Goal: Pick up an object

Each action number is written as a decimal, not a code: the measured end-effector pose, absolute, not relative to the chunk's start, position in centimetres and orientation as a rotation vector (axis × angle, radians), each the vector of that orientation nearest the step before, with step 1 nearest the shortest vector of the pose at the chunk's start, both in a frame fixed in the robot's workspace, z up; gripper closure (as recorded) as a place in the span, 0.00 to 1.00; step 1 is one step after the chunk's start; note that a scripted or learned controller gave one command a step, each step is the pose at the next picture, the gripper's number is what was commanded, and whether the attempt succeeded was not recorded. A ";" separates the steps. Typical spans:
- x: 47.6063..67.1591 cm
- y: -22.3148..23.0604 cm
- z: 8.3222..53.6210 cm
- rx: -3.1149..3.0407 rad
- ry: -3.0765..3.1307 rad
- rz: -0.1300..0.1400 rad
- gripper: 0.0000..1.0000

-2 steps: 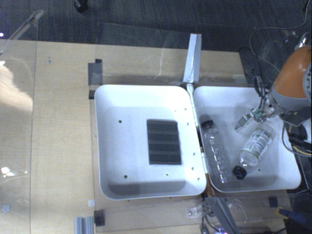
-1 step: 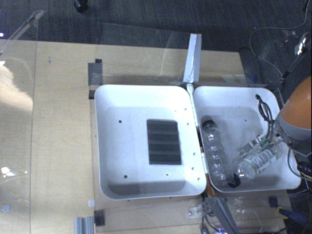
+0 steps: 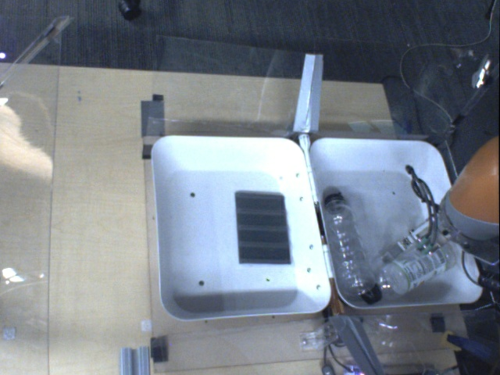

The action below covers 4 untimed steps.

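Observation:
Two clear plastic bottles lie in the right bin (image 3: 375, 158). One bottle (image 3: 344, 244) lies lengthwise along the bin's left wall, with its dark cap at the far end. The other bottle (image 3: 410, 272) lies slantwise in the near right corner, its black cap (image 3: 371, 293) pointing left. My gripper (image 3: 418, 244) hangs low in that bin, just above and against this second bottle's upper side. The grey arm with its orange band (image 3: 478, 184) comes in from the right. A dark grey ridged rectangular block (image 3: 263, 226) lies flat in the middle of the left bin (image 3: 180, 209).
A metal divider post (image 3: 308, 92) stands behind the seam between the bins. Black cables (image 3: 420, 184) trail over the right bin's far right corner. Clear panels edge the bench at the left and behind. Clamps and hardware sit along the near edge.

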<state>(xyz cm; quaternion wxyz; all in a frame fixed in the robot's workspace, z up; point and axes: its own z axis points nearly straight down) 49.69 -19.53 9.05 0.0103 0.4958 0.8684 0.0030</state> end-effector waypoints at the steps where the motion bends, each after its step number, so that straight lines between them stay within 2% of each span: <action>1: 57.0 -20.5 8.9 1.439 2.778 0.004 0.00; 2: 49.0 -20.6 11.8 1.558 2.718 0.004 0.00; 3: 49.3 -16.9 9.1 1.409 2.785 0.005 0.00; 4: 57.6 -15.2 9.0 1.272 2.857 0.007 0.00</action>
